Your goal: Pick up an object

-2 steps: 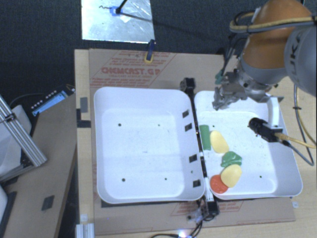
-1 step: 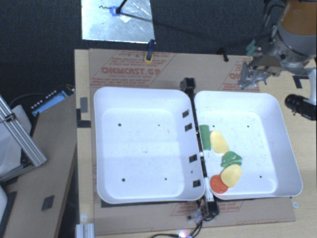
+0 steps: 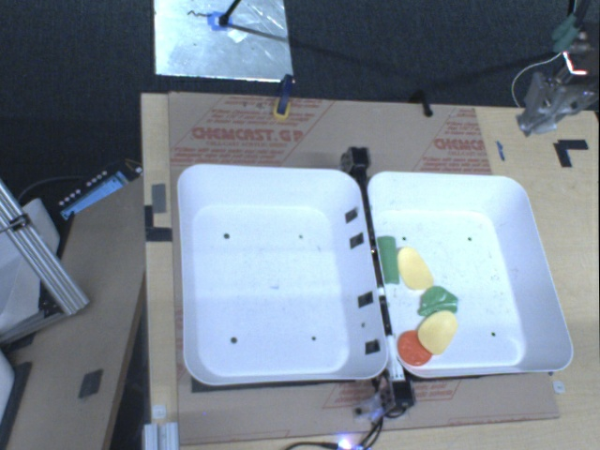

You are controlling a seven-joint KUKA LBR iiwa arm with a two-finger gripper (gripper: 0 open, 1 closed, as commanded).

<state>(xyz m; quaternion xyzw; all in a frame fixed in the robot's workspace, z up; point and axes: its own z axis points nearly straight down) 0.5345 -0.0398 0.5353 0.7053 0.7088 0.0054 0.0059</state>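
Camera view
Gripper: at the upper right, above the bench corner and outside both bins; whether its jaws are parted or closed cannot be told.
Right bin: holds all the objects, grouped along its left wall.
Green block: against the left wall, touching the yellow oval.
Green piece: just below the oval, resting on the yellow round piece.
Red-orange disc: at the near-left corner, touching the yellow round piece.
Left bin: beside the right bin, walls touching.
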